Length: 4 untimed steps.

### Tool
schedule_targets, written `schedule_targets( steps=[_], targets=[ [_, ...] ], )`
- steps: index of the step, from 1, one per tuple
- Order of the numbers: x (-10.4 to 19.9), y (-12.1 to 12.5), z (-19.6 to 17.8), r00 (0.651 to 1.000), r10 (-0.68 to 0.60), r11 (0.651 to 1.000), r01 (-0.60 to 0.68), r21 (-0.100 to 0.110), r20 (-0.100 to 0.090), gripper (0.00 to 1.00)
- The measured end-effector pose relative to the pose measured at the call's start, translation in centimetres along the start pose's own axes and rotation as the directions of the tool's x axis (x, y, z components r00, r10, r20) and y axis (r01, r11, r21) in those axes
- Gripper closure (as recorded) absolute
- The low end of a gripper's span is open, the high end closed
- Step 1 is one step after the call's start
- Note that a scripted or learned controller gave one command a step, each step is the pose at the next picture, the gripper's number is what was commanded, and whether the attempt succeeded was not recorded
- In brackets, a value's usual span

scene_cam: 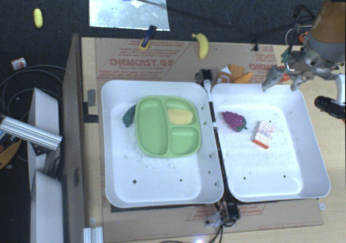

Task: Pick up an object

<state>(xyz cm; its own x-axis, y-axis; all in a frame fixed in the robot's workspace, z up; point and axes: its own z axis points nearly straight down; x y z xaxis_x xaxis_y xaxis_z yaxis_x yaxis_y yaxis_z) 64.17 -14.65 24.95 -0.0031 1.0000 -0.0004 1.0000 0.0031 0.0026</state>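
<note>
We see the end effector (283,78) at the upper right, above the far rim of the right bin (303,182). Its two fingers (270,80) stand apart, open, and nothing is between them. The grey arm with its orange band (327,25) comes in from the right side.

Inside the right bin lie two things. A purple bunch of grapes (234,120) is near the left wall of this bin, and a small white and orange box (263,134) lies just to the right of it, a little nearer to us. They are near each other but do not touch. Both are well apart from the end effector.

In the left bin (157,188) there is a green divided plate (167,126). A yellow piece (180,116) lies in its upper right compartment. A dark green object (129,116) lies beside the left edge of the plate, touching it or nearly so.

On the bench beyond the bins we see a yellow banana (202,45) and an orange object (239,75), close to the far left corner of the right bin.
</note>
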Motion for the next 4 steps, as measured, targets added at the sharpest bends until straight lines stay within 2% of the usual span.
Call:
schedule_targets(
  steps=[1,2,3,4],
  targets=[
    [3.3,0.8,9.4,1.0,-0.004,1.0,0.004,0.009,-0.003,0.0],
    [6.1,-2.1,16.9,1.0,-0.003,1.0,0.003,0.008,-0.003,0.0],
    [4.7,-4.4,16.5,1.0,0.003,1.0,-0.003,0.004,0.0,0.0],
    [4.8,-4.2,15.3,1.0,0.001,1.0,-0.001,-0.002,0.0,1.0]
  ],
)
